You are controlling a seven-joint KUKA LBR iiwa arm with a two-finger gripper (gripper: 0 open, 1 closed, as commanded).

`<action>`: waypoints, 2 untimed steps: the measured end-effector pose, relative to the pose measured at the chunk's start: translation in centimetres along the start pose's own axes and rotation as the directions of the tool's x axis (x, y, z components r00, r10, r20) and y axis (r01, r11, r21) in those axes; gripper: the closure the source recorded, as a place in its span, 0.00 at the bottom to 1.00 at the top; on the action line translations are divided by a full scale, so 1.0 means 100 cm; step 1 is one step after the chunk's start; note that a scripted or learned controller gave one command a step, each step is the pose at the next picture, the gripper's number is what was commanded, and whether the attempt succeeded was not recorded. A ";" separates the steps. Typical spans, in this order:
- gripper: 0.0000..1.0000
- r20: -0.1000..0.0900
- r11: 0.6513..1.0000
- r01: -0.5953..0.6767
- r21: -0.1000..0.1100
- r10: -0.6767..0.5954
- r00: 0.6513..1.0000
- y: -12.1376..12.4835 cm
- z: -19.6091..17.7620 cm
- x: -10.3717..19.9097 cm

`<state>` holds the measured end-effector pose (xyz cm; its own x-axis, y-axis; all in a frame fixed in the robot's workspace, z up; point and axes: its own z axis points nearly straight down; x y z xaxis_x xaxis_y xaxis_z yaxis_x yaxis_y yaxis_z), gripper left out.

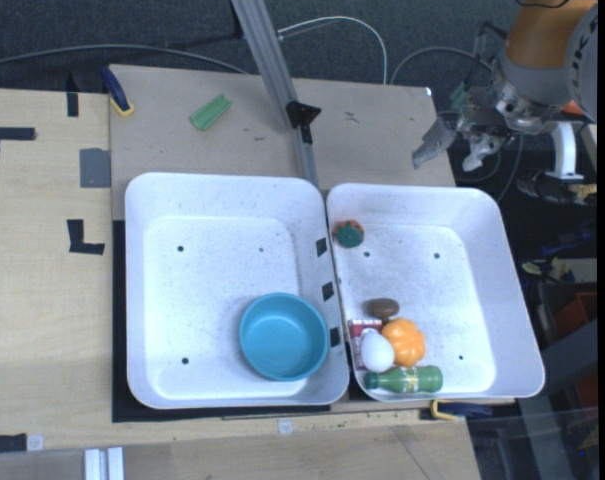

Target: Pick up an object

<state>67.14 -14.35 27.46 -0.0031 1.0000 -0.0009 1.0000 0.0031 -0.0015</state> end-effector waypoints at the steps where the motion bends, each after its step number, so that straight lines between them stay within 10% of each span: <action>1: 0.00 0.000 1.000 -0.001 0.000 0.001 1.000 0.000 0.000 0.000; 2: 0.00 -0.001 1.000 -0.001 0.006 0.001 1.000 -0.005 0.063 0.005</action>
<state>66.61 -13.85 21.14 -0.0025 1.0000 -0.0002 1.0000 0.0025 -0.0076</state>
